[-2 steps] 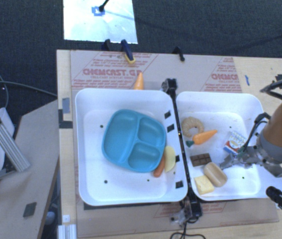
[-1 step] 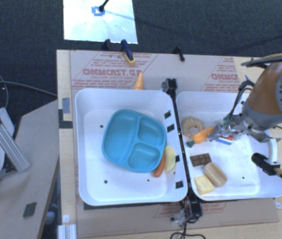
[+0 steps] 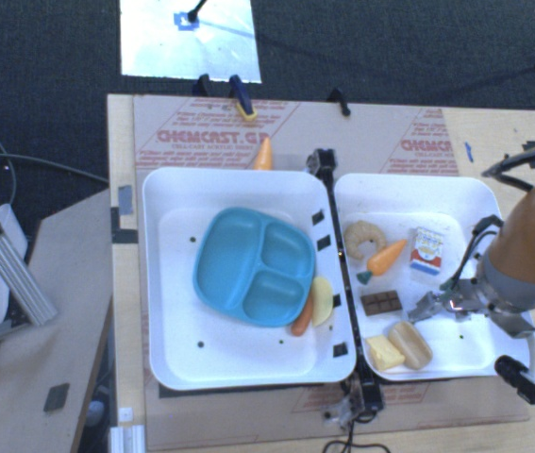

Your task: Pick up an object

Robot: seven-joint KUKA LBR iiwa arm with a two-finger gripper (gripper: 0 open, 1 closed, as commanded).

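The right bin [image 3: 475, 192] holds several toy foods. A beige doughnut [image 3: 364, 238] lies near its left wall, with an orange carrot [image 3: 386, 257] beside it. A small white, red and blue carton [image 3: 426, 251] sits mid-bin. Lower down lie a brown chocolate bar [image 3: 380, 302], a yellow cheese wedge [image 3: 385, 352] and a tan bread roll [image 3: 410, 343]. My gripper [image 3: 434, 306] hangs low over the bin floor, just right of the chocolate bar and above the roll. Nothing shows in its grasp.
The left bin [image 3: 177, 347] holds a blue divided plate [image 3: 253, 264], with a pale yellow piece [image 3: 322, 301] and an orange sausage [image 3: 302, 324] at its right edge. Another orange piece [image 3: 263, 154] lies on the board behind the bins. A black divider clamp [image 3: 323, 163] joins the bins.
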